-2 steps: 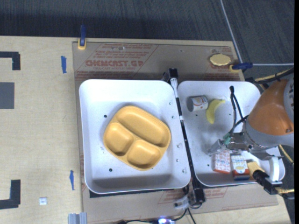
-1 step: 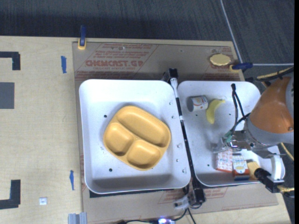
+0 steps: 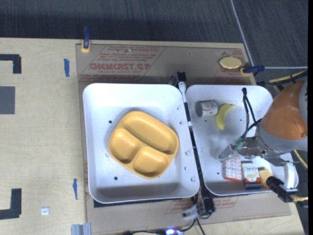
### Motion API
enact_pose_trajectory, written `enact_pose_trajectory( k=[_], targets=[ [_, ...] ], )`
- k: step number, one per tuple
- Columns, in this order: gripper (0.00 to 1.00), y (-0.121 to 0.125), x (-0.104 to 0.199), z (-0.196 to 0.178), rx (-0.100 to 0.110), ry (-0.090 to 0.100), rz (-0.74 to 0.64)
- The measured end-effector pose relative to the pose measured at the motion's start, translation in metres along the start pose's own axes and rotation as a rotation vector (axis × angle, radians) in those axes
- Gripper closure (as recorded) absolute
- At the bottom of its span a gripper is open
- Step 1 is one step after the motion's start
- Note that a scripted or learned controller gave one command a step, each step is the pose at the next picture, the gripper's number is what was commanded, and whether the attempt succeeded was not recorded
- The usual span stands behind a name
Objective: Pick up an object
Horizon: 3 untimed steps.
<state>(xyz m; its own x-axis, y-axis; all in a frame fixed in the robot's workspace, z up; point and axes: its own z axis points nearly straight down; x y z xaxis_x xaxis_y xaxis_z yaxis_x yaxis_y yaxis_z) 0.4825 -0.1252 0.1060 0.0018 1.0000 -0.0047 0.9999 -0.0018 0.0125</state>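
Observation:
The right bin (image 3: 211,146) holds a small can (image 3: 208,107) on its side and a yellow banana (image 3: 224,115) near the far wall. A red and white packet (image 3: 233,169) and a white box with orange and blue print (image 3: 250,174) lie by the near wall. My gripper (image 3: 234,150) reaches in from the right and sits low over the bin floor, just beyond the far edge of the red and white packet. Nothing shows between its tips.
The left bin (image 3: 95,131) holds a large yellow divided tray (image 3: 143,143), upside down. A black divider strip (image 3: 190,136) separates the two bins. A yellow disc (image 3: 231,62) lies on the cardboard behind the right bin.

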Motion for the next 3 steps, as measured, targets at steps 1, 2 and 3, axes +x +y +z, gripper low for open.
enact_pose_trajectory(
  k=[1,2,3],
  targets=[
    [0.0,-0.003,0.024,0.02,0.01,0.004,-0.002],
    [1.0,-0.001,0.024,0.01,0.005,0.002,-0.001],
    [1.0,-0.001,0.118,-0.08,0.01,0.006,-0.004]
  ],
)
